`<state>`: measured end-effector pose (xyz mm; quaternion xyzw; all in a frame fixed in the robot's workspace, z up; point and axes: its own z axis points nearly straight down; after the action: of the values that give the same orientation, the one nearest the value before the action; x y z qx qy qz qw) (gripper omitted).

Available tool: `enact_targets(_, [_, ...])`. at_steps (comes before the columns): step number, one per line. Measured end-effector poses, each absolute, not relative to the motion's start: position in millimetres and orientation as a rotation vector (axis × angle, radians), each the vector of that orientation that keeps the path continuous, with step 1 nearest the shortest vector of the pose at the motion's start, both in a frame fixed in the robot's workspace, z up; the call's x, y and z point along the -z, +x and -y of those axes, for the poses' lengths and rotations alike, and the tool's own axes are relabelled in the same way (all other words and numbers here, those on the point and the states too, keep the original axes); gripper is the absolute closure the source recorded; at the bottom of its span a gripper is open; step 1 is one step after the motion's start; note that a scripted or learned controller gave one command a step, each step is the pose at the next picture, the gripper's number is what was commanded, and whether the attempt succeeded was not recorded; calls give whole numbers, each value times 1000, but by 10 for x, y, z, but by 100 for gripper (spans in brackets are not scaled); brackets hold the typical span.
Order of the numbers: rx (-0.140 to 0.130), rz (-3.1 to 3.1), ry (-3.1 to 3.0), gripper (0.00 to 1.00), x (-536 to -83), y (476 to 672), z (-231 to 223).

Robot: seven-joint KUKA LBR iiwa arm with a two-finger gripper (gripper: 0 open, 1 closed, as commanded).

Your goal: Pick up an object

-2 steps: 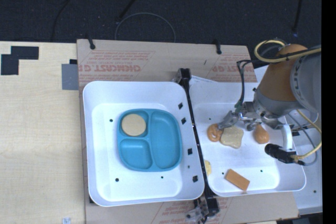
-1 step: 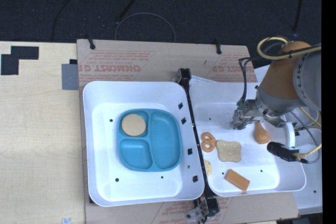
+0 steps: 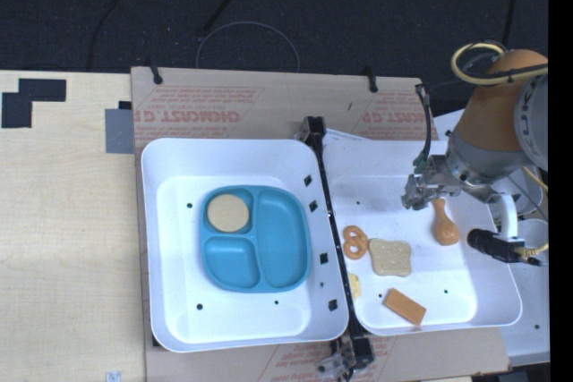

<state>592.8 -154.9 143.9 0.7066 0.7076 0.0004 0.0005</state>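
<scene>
The bench carries two shallow white bins side by side: the left bin [image 3: 170, 192] holds a blue sectioned tray [image 3: 269, 246] with a round tan biscuit-like piece [image 3: 227, 213] in its upper-left compartment, and the right bin [image 3: 376, 170] holds the loose objects. The grey arm [image 3: 501, 116] with its orange band reaches in from the right, and its gripper [image 3: 419, 192] hangs over the upper part of the right bin; whether anything sits in it cannot be told at this angle. Just beside it to the right lies an orange drumstick-shaped piece [image 3: 443, 224], which looks like the nearest candidate, though contact cannot be confirmed. Lower down lie a pale toast slice [image 3: 391, 257], an orange block [image 3: 405, 307] and a small pretzel [image 3: 354, 241]. As far as I can judge, nothing is lifted yet; the grasp and the raise both remain to do.
</scene>
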Motion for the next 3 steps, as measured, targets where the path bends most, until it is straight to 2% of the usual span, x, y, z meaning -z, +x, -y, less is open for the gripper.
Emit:
enact_targets(2, [-2, -2222, 2218, 100, -2437, 5862, 1481])
enact_targets(3, [-1, -2223, 2219, 100, -2667, 5866, 1493])
